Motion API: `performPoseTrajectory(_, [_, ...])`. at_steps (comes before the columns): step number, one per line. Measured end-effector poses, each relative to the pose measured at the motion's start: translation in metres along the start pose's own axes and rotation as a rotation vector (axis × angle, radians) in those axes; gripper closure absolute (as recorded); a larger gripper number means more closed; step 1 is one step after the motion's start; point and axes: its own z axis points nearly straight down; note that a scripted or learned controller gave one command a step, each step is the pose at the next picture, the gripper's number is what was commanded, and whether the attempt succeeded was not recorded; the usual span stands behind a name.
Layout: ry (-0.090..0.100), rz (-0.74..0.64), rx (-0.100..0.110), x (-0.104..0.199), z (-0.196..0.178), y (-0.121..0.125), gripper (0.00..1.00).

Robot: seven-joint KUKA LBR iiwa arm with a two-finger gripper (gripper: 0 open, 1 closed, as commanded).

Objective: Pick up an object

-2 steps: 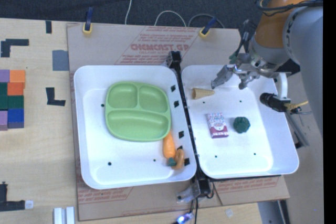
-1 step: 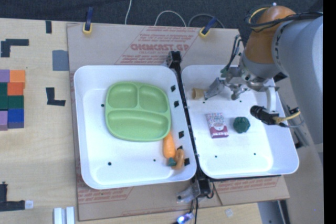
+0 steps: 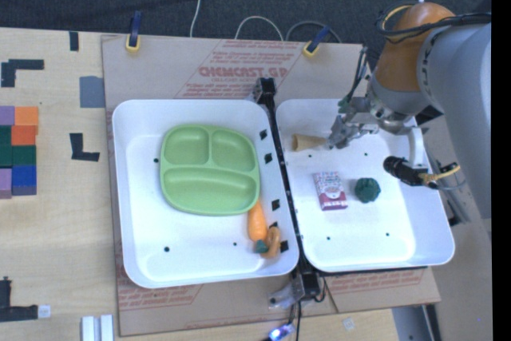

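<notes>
No object is seen lifted yet; the pick is judged to be at the approach or closing stage, with grasp and lift left to do. The gripper (image 3: 342, 133) is set low in the upper left part of the right bin (image 3: 399, 247), its tip at or just beside the right end of a tan cone-shaped piece (image 3: 307, 143) that lies on the bin floor near the divider between the bins. Whether the fingers are spread or pressed together cannot be told, since they are small and dark against the wrist, and nothing is shown pinched between them. The cone is taken as the likely target. Other candidates in the same bin are a small red-and-white packet (image 3: 329, 191) near the middle and a dark green ball-like item (image 3: 367, 190) just to its right, both apart from the gripper. In the left bin (image 3: 132, 196) a green sectioned plate (image 3: 211, 169) is seen, with an orange carrot toy (image 3: 262, 230) beside its lower right corner, close to the bin wall. The cone sits near the left wall of its bin, so little room is left on that side; open floor is available toward the front and right of the bin, and a straight upward lift looks unobstructed.
</notes>
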Motion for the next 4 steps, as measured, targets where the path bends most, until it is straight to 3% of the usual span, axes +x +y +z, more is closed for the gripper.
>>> performPoseTrajectory(1, [0.0, 0.002, -0.005, -0.003, -0.046, 0.008, 1.0])
performPoseTrajectory(3, [0.0, 0.002, -0.005, -0.003, -0.137, 0.001, 1.0])
performPoseTrajectory(4, [0.002, -0.002, 0.001, 0.051, -0.124, -0.004, 1.0])
